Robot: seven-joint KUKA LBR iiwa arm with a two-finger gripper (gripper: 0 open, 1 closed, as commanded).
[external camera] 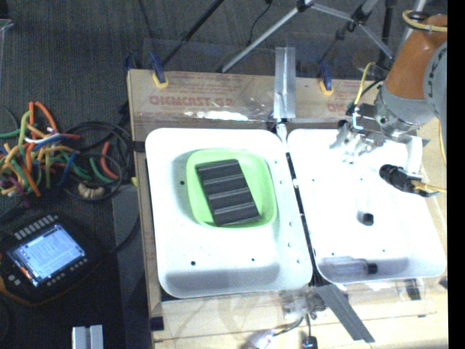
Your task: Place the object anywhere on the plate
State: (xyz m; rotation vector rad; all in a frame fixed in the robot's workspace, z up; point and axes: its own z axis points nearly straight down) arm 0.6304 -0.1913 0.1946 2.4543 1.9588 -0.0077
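Note:
A dark grey ribbed block (227, 192) lies flat on the green plate (195, 167) in the left bin (218, 267). It covers most of the plate's middle. My gripper (353, 145) hangs over the far corner of the right bin (407, 246), well away from the plate. Its pale fingers (341, 141) stand apart and open, with nothing between them.
A small black piece (367, 217) lies near the middle of the right bin. A clear tube-like thing (356, 267) rests along that bin's front wall. Coloured cables (43, 147) and a handheld pendant (45, 253) lie left of the bench.

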